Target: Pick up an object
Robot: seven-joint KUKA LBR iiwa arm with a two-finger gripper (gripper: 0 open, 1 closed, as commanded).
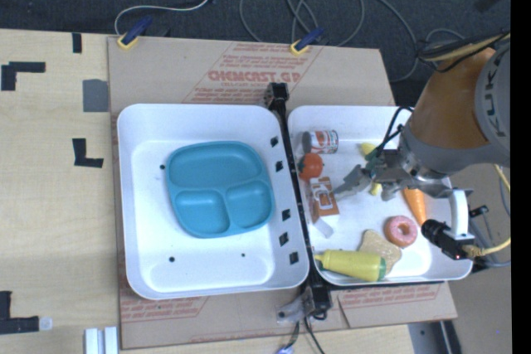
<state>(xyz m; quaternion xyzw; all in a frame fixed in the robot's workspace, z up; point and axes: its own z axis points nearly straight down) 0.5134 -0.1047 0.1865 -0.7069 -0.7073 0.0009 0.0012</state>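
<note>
Start at your left: the left bin (133, 178) holds a blue tray (220, 186) with three compartments, lying flat near the bin's middle. Nothing there concerns the arm at present.

Cross the divider into the right bin (328, 116), where all the pickable things lie. Just beside the divider you have a red ball (311, 167), and below it a small packet (322, 198) with its long axis running roughly up and down the view. Above the ball, a can (322, 141) lies on its side, long axis left to right. Along the bin's near edge a yellow bottle (353, 264) lies on its side, also left to right, touching a slice of toast (378, 246). A pink doughnut (401, 230) rests against the toast's upper right.

Further right, the hand (358, 181) hangs low over the bin's middle, pointing left. Its fingers (348, 185) look spread, with nothing between them. A carrot (415, 205) lies just behind the hand, partly under the wrist, and a small yellow piece (367, 149) sits above it.

The packet is your nearest candidate: it lies just left of the fingertips, close but apart. I judge that the hand would need to travel a little left and down, with the fingers closing across the packet's short side.
</note>
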